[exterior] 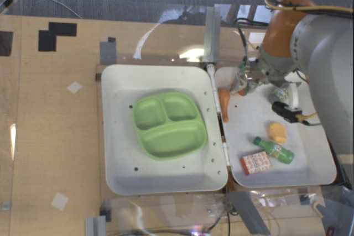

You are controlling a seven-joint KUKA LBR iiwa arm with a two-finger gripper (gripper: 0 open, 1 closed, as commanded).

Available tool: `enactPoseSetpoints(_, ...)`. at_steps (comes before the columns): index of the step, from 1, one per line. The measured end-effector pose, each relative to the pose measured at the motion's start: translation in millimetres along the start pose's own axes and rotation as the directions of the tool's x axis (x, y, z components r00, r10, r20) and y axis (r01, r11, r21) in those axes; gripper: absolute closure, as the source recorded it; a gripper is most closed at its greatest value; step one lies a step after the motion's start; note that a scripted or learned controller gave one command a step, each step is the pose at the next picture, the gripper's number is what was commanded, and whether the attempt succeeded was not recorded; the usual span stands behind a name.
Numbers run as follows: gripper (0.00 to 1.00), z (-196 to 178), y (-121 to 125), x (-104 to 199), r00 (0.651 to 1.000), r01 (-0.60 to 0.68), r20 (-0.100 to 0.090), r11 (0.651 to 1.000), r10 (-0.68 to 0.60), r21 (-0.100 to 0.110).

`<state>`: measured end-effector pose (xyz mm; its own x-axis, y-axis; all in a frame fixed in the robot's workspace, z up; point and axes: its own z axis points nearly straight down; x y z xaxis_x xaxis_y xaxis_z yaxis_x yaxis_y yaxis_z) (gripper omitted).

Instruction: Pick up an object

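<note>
Top-left corner of the right-hand bin (249,119), as the camera sees it: the gripper (241,84) sits low there, near the far wall and close to the divider between the two bins. Can't tell whether it's open or closed, the tip is too small and cluttered at this angle.

The arm (326,63) comes in from the right of the view, orange band (282,22) above the wrist. Its bulk covers the bin's upper right corner.

Pick candidates, all lying on the right-hand bin's floor:
- carrot (223,101): lengthwise along the left wall, thick end toward the far side. Just beside the gripper, to its lower left. Contact unclear.
- yellow lump (277,132): right of mid-bin, well apart from the gripper.
- green bottle (274,150): on its side just below the lump, neck pointing left.
- red-and-white box (256,163): flat, near the front wall, just below-left of the bottle. Can't tell whether they touch.

Left-hand bin (119,168): a green divided plate (168,124), three compartments, roughly centred and turned slightly off square.

Both bins sit on the tan bench (50,135).
</note>
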<state>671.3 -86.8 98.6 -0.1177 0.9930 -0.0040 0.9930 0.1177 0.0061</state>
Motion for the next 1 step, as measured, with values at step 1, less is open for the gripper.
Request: enactPoseSetpoints(1,1.0,-88.8,7.7,68.1,0.972,0.235,-0.003,0.972,-0.235,-0.002)
